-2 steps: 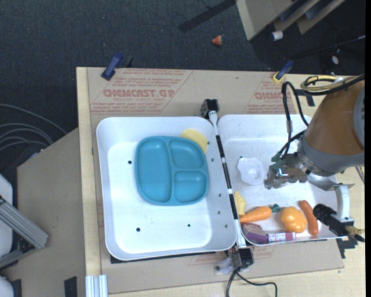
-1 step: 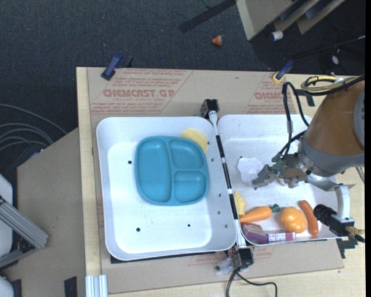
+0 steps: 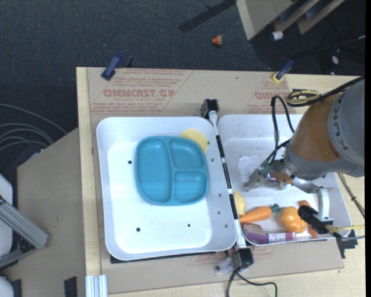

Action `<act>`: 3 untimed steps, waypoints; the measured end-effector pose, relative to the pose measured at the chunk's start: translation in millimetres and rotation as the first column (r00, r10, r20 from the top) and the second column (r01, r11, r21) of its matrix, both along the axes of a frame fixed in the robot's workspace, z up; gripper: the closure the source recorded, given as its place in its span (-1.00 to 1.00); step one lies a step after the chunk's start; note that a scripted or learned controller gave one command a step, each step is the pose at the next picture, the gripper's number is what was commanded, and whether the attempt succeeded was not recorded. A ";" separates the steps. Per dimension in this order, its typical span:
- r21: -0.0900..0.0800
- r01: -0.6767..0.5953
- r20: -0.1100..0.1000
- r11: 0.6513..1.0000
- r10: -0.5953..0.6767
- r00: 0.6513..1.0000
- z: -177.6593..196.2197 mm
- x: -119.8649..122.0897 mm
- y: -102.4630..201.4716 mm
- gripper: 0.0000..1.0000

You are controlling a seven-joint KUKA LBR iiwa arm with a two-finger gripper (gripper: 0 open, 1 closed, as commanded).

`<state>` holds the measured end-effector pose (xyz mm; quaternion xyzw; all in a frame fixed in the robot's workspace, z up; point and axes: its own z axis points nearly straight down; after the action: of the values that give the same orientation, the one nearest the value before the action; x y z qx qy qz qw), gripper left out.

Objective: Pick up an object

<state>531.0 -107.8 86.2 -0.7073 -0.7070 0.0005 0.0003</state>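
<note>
Floor [image 3: 69, 29]: dark grey-blue carpet, filling the top and left of the view.
Surface [image 3: 145, 87]: pale wooden board, with a brown sheet printed in red lettering lying on it.
Clamps: a blue clamp [image 3: 112, 66] at the board's far left corner; a yellow-and-blue clamp [image 3: 283, 71] on the far edge to the right.
Cables [image 3: 23, 136]: grey loops lying on the carpet at left.
Small orange object [image 3: 217, 40]: on the carpet beyond the board; too small to identify.
Furniture [image 3: 290, 17]: a beige unit at top right.
Metal rail [image 3: 23, 223]: grey extrusion at lower left.
Light: even, soft shadows.
</note>
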 end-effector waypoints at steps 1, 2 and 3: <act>0.001 -0.002 0.001 1.000 0.002 1.000 98.5 -51.6 62.3 -1.00; -0.004 0.002 0.010 1.000 -0.002 1.000 16.1 -45.7 19.4 -1.00; -0.002 0.001 0.003 1.000 -0.001 1.000 -1.7 -33.5 14.1 -1.00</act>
<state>497.5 -93.7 84.5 -0.7077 -0.7065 0.0003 -0.0014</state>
